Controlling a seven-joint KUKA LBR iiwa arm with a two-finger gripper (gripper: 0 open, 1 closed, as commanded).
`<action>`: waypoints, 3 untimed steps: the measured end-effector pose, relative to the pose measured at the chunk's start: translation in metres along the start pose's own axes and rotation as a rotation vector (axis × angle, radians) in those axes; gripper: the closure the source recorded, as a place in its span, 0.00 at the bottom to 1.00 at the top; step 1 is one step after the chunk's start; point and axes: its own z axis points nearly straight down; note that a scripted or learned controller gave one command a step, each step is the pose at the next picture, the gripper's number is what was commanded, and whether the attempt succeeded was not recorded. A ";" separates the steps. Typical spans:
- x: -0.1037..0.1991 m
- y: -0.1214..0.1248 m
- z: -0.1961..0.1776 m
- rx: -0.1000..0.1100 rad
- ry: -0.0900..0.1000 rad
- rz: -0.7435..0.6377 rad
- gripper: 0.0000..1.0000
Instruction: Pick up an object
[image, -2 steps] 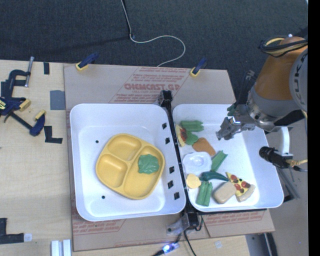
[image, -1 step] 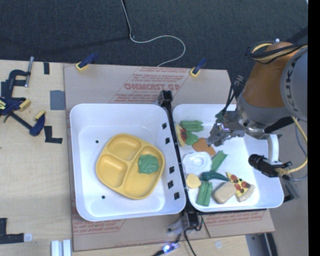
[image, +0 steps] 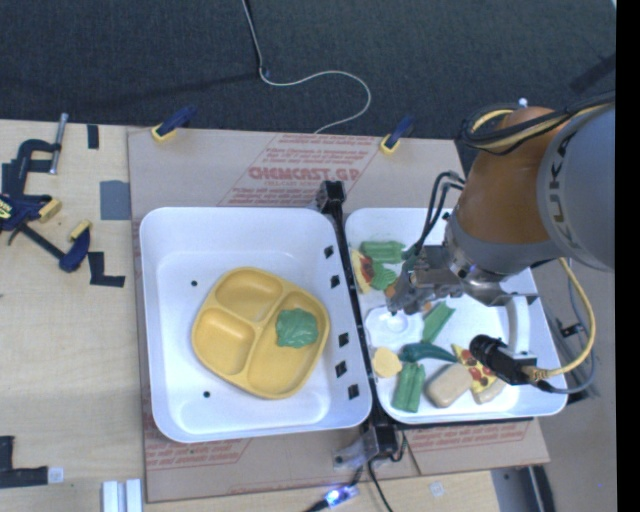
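Two shallow white bins side by side on a wooden worktop (image: 90, 390), on a sheet of brown cardboard (image: 290, 170). In the left bin (image: 165, 260), a yellow plastic tray with three compartments (image: 240, 335), tilted a little in the picture plane; in its right-hand compartment, a dark green leafy toy piece (image: 297, 328).

In the right bin (image: 548, 400), a scatter of small toy foods. Near the upper left corner, a green block (image: 381, 250) and, just beside it, a piece in red, yellow and green (image: 363, 270). Toward the lower left, a small pale yellow round piece (image: 386, 362), a dark teal curved piece (image: 425, 352), a green bar (image: 408, 388), a beige bread-like lump (image: 449, 384) and a pizza-slice toy with red dots (image: 482, 378), all close together. Another green stick (image: 437, 322) near the bin's middle.

Grey arm with an orange band (image: 505, 190), reaching in from the right over the right bin. Dark pincer (image: 412, 296) low above the bin's left half, just above a bare white patch of floor, between the green block and the green stick. Cannot tell whether open or closed; nothing visibly held.

Black and blue clamps (image: 40, 215) at the worktop's left edge. White cable (image: 310, 85) looping over the dark floor behind.
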 end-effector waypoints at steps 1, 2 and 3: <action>0.010 0.002 -0.001 -0.002 0.000 -0.001 1.00; 0.004 0.004 0.000 -0.002 0.000 0.000 1.00; 0.000 0.008 0.011 0.000 -0.001 0.001 1.00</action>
